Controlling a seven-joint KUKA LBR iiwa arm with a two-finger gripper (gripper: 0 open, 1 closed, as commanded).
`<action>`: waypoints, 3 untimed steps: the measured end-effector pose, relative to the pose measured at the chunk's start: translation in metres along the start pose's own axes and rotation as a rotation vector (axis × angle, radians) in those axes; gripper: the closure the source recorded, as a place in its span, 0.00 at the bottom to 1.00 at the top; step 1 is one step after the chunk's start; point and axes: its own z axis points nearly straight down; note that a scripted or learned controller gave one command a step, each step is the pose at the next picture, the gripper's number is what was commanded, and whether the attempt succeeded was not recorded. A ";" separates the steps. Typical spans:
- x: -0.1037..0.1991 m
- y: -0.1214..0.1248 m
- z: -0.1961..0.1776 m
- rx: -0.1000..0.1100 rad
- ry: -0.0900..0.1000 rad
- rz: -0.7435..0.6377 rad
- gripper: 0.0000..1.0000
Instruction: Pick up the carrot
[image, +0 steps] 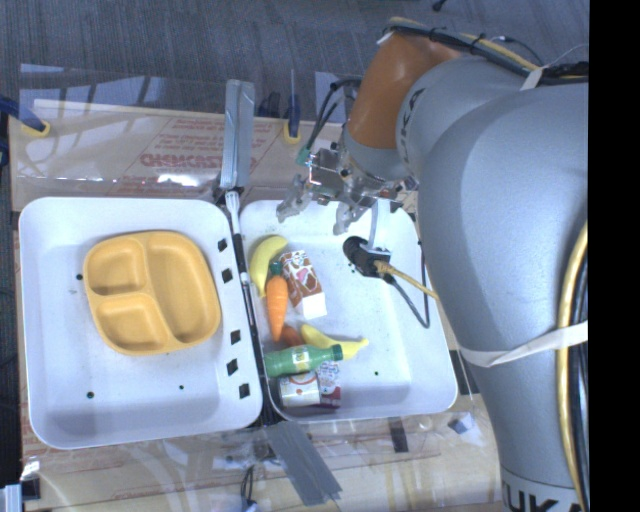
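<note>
Seemingly, carrot (276, 305) hugs the bin's (400, 395) crowded left wall.

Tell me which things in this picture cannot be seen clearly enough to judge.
- Orange carrot: its lower end is hidden among the yellow banana and green bottle.
- Small red-labelled can: label too small to read.
- Two-finger gripper: blurred; its finger gap is unclear.
- Grey arm: hides the right white bin's right rim.
</note>
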 end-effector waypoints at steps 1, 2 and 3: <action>0.054 -0.066 0.000 0.002 0.000 0.010 0.00; -0.012 -0.151 0.000 0.001 -0.001 0.042 0.00; -0.045 -0.091 0.042 0.001 0.000 -0.030 0.00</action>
